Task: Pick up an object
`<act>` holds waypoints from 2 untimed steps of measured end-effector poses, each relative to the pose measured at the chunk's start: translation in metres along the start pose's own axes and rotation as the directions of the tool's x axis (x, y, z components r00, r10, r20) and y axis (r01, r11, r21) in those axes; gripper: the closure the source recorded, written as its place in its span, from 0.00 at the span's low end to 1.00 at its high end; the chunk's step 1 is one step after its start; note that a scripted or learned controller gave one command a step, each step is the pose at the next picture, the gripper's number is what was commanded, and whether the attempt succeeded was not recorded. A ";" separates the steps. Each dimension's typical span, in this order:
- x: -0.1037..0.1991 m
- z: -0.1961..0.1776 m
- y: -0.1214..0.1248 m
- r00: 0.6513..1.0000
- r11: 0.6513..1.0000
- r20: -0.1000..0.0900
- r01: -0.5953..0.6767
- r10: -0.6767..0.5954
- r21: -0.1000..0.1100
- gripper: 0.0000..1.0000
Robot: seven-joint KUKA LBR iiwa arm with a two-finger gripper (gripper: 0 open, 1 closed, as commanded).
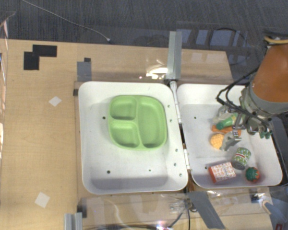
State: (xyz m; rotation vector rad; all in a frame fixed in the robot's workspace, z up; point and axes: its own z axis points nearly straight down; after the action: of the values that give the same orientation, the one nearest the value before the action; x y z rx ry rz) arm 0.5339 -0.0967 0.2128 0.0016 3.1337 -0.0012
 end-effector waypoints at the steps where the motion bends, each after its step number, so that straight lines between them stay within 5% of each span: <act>1: -0.031 0.120 -0.030 0.942 0.942 0.003 0.337 -0.337 0.001 0.00; 2: -0.035 0.107 -0.029 0.940 0.940 0.014 0.342 -0.342 0.006 1.00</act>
State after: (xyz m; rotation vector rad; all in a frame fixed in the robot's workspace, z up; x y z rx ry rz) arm 0.5696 -0.1254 0.1059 -0.5403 3.0725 -0.0083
